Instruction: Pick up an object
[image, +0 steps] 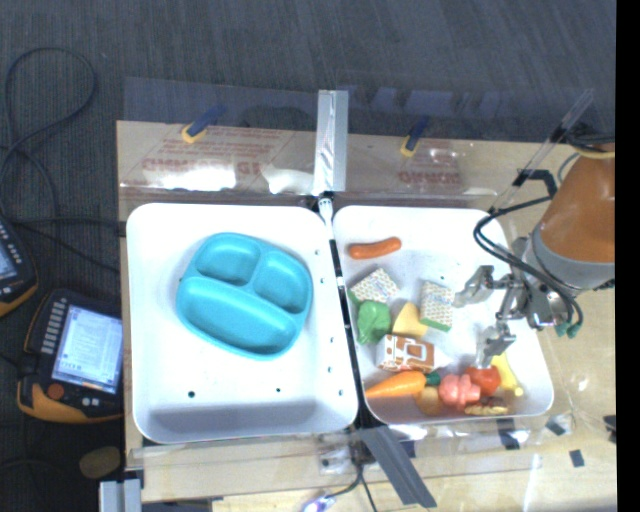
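left bin (150, 400): blue divided tray (245, 292). right bin (450, 225): sausage (374, 247), carrot (396, 384), toy foods. gripper (487, 315): spread open, grasping nothing.

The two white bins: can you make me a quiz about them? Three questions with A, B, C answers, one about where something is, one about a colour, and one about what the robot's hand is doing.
1. Where is the blue tray?
A. In the left bin
B. In the right bin
C. On the floor

2. What colour is the sausage at the top of the right bin?
A. Purple
B. Orange-red
C. Black

3. What is the gripper doing?
A. Holding the blue tray
B. Lifting the carrot up high
C. Fingers spread apart over the right bin, nothing between them

Answers:
1. A, the tray lies alone in the left bin.
2. B, the sausage looks orange-red against the white.
3. C, the fingers stand apart above the toys with nothing between them.
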